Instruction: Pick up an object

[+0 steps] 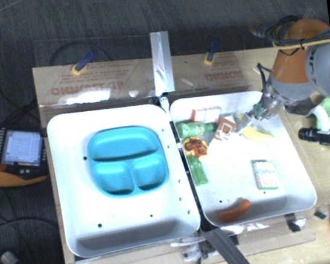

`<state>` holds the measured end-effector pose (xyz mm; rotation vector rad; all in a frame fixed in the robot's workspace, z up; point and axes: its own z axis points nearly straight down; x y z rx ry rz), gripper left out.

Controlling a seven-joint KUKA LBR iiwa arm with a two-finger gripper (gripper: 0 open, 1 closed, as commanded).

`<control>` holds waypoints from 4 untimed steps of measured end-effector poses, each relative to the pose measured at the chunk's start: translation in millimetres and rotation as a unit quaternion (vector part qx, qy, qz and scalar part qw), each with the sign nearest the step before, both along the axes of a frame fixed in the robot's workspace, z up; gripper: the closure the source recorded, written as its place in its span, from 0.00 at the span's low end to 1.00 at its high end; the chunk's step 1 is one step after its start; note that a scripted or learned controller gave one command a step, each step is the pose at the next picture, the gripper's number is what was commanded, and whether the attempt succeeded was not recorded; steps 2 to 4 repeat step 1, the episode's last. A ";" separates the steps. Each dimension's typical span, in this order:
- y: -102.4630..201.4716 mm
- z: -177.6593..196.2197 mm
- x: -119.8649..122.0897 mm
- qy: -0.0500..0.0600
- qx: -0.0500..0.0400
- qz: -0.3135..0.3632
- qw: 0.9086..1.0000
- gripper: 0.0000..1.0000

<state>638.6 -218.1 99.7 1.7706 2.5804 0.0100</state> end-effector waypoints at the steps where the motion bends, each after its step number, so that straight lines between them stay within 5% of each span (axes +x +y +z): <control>1: -5.3 110.4 30.2 0.007 0.000 -0.082 0.997 1.00; 4: -5.3 110.4 30.2 0.007 0.000 -0.082 0.997 1.00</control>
